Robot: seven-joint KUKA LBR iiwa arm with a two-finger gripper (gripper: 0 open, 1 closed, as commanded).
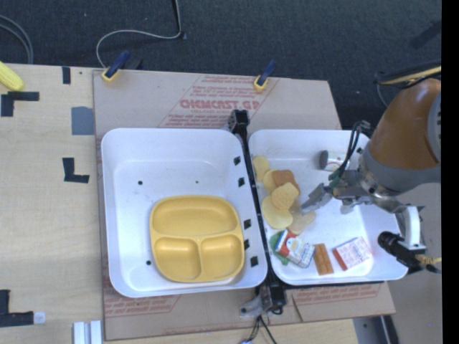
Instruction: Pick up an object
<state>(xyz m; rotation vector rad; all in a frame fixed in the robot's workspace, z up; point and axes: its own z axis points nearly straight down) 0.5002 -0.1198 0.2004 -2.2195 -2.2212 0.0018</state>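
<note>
Over the right bin (373, 267), your gripper (310, 201) reaches toward the pile of round chips (281, 199). You can't tell yet if it grips anything. Next, you need to close on one chip and lift.

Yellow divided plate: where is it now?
The yellow divided plate lies in the left bin, toward its front, near the divider between the bins.

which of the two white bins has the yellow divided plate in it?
The left bin. The yellow plate lies on its floor; the right bin instead holds the pale chips, small packets, and the gripper.
</note>
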